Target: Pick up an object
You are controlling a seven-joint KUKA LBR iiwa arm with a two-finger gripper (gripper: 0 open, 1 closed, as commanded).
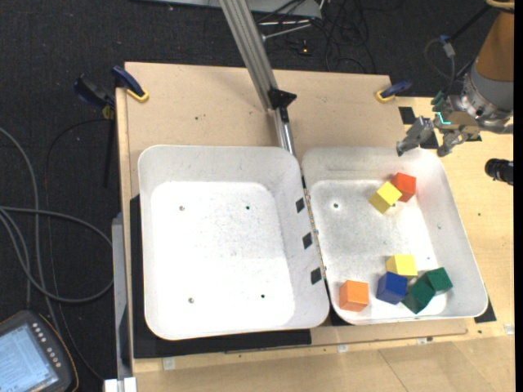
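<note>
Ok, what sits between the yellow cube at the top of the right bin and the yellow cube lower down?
Nothing: the camera view shows bare white bin floor between the upper yellow cube and the lower yellow cube.

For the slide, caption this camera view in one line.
KUKA arm's claw hovers above the right bin's far corner; coloured blocks lie scattered inside, the red block and a yellow block nearest.

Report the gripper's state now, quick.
Grey two-finger gripper: open, holding nothing, above the far rim of the right shallow white bin.
</note>
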